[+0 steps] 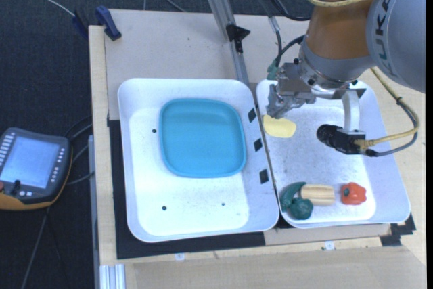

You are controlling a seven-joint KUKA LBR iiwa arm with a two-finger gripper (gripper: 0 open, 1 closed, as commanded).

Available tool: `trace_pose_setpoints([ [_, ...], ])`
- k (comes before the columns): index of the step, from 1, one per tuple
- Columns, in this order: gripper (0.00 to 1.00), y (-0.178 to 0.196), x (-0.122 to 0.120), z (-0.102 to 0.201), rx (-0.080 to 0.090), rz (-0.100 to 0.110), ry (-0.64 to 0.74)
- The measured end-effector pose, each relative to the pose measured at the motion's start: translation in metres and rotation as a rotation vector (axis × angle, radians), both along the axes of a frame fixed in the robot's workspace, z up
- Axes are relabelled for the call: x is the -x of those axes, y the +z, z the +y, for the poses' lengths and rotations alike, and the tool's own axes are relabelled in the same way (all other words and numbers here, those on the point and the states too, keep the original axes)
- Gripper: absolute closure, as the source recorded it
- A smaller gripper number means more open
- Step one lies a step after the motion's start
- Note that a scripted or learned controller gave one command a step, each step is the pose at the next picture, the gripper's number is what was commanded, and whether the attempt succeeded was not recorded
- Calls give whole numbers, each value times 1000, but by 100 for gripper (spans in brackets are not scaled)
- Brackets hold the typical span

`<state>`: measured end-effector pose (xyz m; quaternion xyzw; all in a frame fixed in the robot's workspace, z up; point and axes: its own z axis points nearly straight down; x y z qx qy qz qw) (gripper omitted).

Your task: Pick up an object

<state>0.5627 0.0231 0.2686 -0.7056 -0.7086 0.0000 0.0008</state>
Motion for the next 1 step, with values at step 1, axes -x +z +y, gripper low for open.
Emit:
trace_pose_setpoints([
  [1,100,-7,20,58,0,-1,1],
])
